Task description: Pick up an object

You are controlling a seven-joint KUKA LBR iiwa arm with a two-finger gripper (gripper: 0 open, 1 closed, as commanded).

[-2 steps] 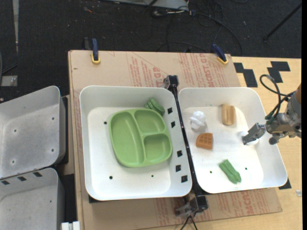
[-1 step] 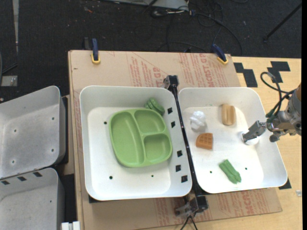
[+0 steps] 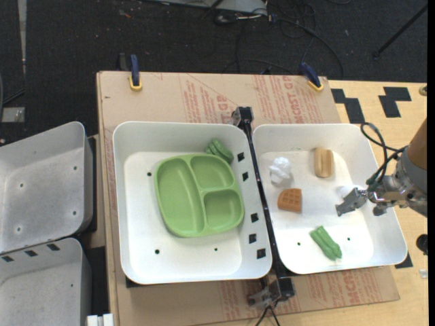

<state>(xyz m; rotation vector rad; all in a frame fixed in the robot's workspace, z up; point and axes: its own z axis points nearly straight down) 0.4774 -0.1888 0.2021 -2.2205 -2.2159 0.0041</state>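
Approach step, I judge; gripper (image 3: 351, 202) hangs in the right bin (image 3: 391, 246), fingers slightly apart, holding nothing; waffle (image 3: 290, 200) left, bean (image 3: 326, 242) nearer; next: descend on one.

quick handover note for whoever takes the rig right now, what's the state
Gripper: over the right bin, near its right side, holding nothing.
Right bin: waffle, bread roll, white crumpled piece, green piece, all lying loose.
Left bin: green tray, with a small green item at its top edge.
Done: nothing picked.
Left: grasp and lift one object; the green piece and waffle lie nearest.
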